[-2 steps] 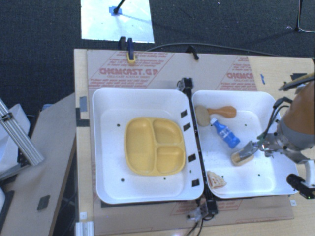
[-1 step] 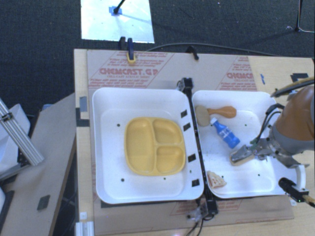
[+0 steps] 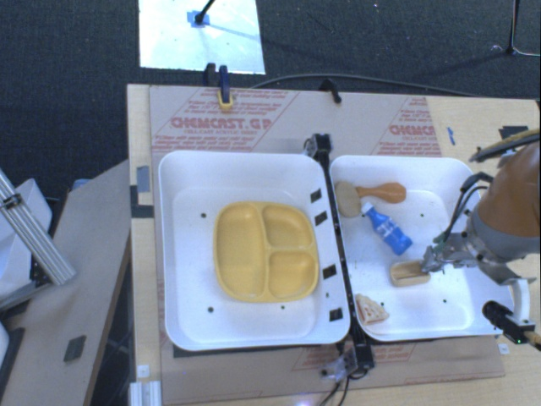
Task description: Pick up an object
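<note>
The arm point(image 3: 507, 205) enters from the right edge and is cut off there, its orange band hiding the right bin's point(image 3: 456, 324) far right wall. The gripper point(image 3: 433, 260) sits low over that bin, right at the right end of a tan block point(image 3: 409, 273); its tips are small and blurred, so whether it is wide, narrow or holding the block cannot be told. Up and left of the block lies a blue bottle point(image 3: 388, 230), and beyond that a wooden brush point(image 3: 368, 194) near the bin's top left. A small pale wedge-shaped item point(image 3: 370, 309), hard to identify, rests below and left of the block. Further left, the left bin point(image 3: 182, 227) holds a yellow divided plate point(image 3: 266, 251). Both bins rest on a protective-film board point(image 3: 254, 121) on the bench, with dark carpet point(image 3: 68, 32) around.
</note>
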Robot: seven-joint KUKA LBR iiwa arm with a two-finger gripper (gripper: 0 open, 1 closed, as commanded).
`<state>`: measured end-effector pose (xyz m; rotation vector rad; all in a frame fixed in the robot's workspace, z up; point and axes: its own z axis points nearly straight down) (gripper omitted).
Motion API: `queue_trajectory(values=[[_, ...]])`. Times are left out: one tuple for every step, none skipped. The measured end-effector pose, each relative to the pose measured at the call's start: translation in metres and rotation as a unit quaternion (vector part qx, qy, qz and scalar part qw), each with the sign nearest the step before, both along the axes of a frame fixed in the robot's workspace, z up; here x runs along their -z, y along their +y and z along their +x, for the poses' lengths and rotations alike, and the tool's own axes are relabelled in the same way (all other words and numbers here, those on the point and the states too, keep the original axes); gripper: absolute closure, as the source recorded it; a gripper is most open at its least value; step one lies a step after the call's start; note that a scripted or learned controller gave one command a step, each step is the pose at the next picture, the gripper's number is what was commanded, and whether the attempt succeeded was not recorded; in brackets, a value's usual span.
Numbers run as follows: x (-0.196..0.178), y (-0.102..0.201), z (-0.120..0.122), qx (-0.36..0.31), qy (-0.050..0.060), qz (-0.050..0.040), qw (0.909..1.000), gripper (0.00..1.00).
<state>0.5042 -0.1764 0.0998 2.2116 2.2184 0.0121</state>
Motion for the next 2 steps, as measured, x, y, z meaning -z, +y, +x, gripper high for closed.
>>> queue_trajectory(values=[[-0.060, -0.007, 0.008, 0.000, 0.002, -0.0010, 1.0000, 1.00], [-0.116, 0.003, 0.012, -0.001, 0.003, -0.0005, 1.0000, 1.00]])
